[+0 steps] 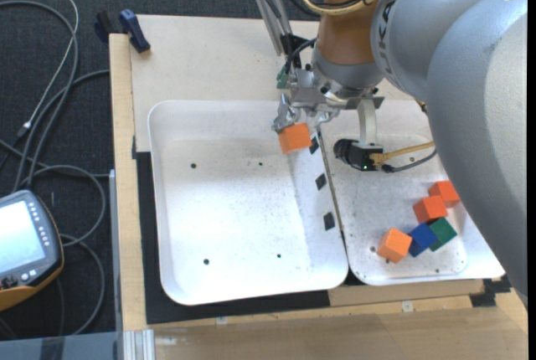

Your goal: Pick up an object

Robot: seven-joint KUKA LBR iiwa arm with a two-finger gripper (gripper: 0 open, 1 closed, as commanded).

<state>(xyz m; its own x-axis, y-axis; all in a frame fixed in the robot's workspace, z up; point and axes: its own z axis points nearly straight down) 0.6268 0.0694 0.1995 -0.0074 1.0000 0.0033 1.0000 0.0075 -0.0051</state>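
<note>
The gripper (pixel 295 122) is closed on an orange cube (pixel 294 137), held above the left bin's (pixel 167 182) right edge near its far corner. The cube has no long axis; it sits slightly rotated, one corner pointing down-left. More blocks (pixel 423 224) lie in the right bin (pixel 368 266).

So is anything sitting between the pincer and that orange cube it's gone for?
Nothing visible. The orange cube sits right at the tip of the pincer, above the left bin near the dividing wall. The other blocks lie apart in the right bin.
</note>
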